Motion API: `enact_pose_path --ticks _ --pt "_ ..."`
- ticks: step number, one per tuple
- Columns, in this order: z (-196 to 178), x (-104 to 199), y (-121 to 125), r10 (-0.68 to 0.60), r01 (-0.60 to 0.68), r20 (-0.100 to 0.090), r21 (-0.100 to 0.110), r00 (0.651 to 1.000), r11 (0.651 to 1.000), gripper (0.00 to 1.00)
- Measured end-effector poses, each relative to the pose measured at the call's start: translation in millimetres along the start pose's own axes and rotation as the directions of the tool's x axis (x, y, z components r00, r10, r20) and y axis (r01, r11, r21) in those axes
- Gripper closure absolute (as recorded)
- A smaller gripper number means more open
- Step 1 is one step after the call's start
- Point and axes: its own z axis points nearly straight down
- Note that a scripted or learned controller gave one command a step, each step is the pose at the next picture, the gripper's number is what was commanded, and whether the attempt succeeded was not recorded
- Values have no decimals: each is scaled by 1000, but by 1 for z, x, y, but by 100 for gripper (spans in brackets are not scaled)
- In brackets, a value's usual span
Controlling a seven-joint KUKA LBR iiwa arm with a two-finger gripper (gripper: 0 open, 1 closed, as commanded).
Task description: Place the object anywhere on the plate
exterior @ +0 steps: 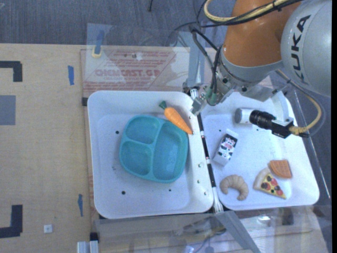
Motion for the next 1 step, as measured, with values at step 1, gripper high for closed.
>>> enact_pose_path --ticks 1 --pt "0 0 0 0 0 0 0 1000 1000 0"
